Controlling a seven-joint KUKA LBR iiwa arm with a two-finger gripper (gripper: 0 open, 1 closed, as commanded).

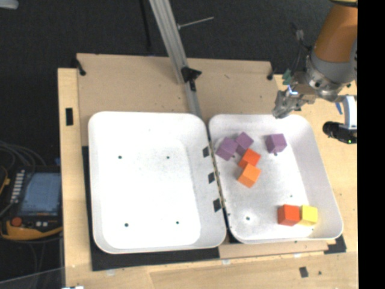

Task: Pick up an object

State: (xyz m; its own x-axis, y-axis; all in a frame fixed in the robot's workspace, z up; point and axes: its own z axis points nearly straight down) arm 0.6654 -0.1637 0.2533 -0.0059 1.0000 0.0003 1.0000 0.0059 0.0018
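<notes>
Arm: the grey arm with its orange band (337, 32) reaches in from the right edge, wrist tipped down toward the top of the right bin.
Pincer: the pincer (283, 110) hangs right over the right bin's far rim; whether it is spread or pressed together, I cannot tell, and nothing shows between its tips.
Right bin: the right bin (319, 161) carries every block on this worktop (132, 80).
Purple blocks: two purple blocks (233, 146) sit touching near the bin's left wall, and a third purple block (276, 142) stands apart to their right, just below the pincer.
Orange blocks: two orange blocks (249, 167) are stacked edge to edge, one just under the purple pair, the other beneath it.
Corner pair: a red-orange block (289, 214) and a yellow block (309, 214) sit side by side, touching, near the lower right corner.
Left bin: the left bin (150, 179) lies alongside, its edge meeting the right bin's.
Pole: a slanted metal pole (171, 38) runs down to the bins' seam.
</notes>
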